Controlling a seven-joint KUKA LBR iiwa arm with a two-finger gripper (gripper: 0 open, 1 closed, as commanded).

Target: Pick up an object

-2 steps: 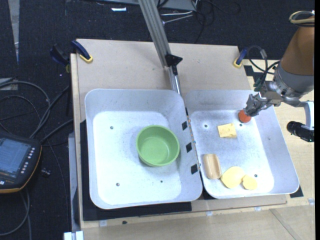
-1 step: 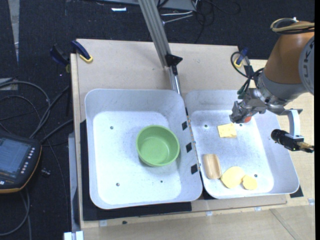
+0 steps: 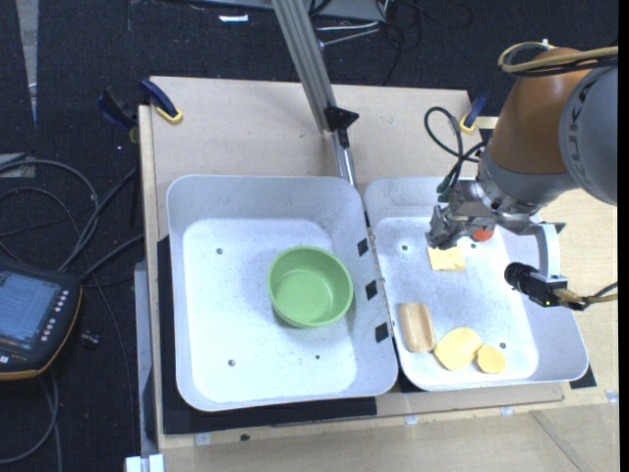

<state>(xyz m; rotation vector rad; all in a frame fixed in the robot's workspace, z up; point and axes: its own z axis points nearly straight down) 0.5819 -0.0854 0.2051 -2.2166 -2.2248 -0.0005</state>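
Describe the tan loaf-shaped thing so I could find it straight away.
Look in the right bin, along its near left side. The tan bread-like piece lies there, beside two yellow round pieces. It alone is oblong and brownish.

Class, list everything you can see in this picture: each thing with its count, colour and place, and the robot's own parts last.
bins: two, white, side by side on the bench
bowl: one, green, upright in the left bin
yellow block: one, pale yellow, right bin, just below the gripper
bread roll: one, tan, right bin near its front
yellow slices: two, yellow, right bin front, beside the roll
handheld screen: one, dark, on the floor at left
clamps: two, blue and yellow, bench's rear corners
arm: one, grey with orange band, from the right
gripper: one, dark, over the right bin
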